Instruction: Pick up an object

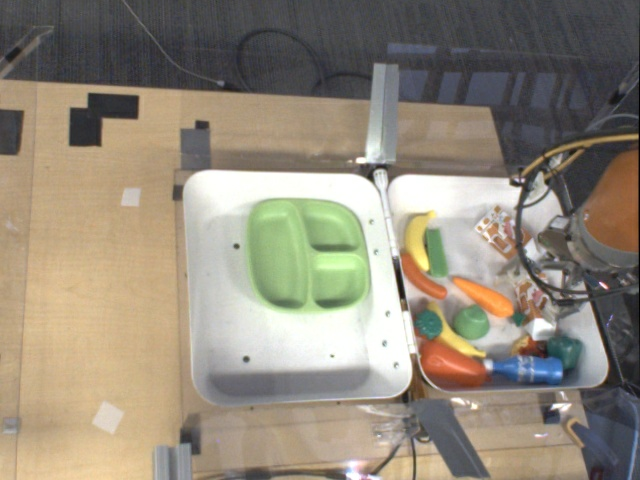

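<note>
A: The arm hangs over the right side of the right bin. Where does the gripper stand?

B: Above the packets near that bin's right wall, wrapped in cables. I cannot tell from this slant whether it has anything or how it is set.

A: So what should it go for?

B: My guess is the nearest thing, the small wrapped packet just below it. It lies flat, so a straight drop from above with the grip across its narrow side would serve best.

A: What crowds it?

B: The carrot lies just to its left, and the white piece and dark green lump sit close below. The blue bottle lies along the bin's near edge, touching the red pepper.

A: And farther off?

B: 2 bananas, one beside a green block, the other under a green cup. The left bin bears 1 green divided tray, well apart from all this.
</note>
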Tool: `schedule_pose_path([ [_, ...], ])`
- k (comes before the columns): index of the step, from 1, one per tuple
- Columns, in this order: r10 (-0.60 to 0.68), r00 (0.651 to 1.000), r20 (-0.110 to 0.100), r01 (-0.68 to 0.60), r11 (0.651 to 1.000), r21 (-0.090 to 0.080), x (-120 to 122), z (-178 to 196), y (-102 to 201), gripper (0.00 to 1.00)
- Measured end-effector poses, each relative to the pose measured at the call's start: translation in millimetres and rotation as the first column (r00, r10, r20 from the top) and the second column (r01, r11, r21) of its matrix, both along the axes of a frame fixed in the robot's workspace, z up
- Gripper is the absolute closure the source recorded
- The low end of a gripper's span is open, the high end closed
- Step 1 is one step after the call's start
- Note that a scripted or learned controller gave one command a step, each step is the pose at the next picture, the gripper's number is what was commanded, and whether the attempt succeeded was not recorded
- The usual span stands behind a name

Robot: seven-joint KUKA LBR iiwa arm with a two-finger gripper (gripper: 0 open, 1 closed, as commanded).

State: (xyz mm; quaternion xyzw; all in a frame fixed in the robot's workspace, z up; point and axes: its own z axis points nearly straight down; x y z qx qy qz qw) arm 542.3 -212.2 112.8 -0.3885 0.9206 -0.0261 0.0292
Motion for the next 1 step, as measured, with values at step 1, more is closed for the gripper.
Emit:
schedule_pose_path([
  [1, -0.085, 0.996, -0.016, 0.085, 0.996, 0.001, 7.0, -0.8, 18.6, 0.0],
])
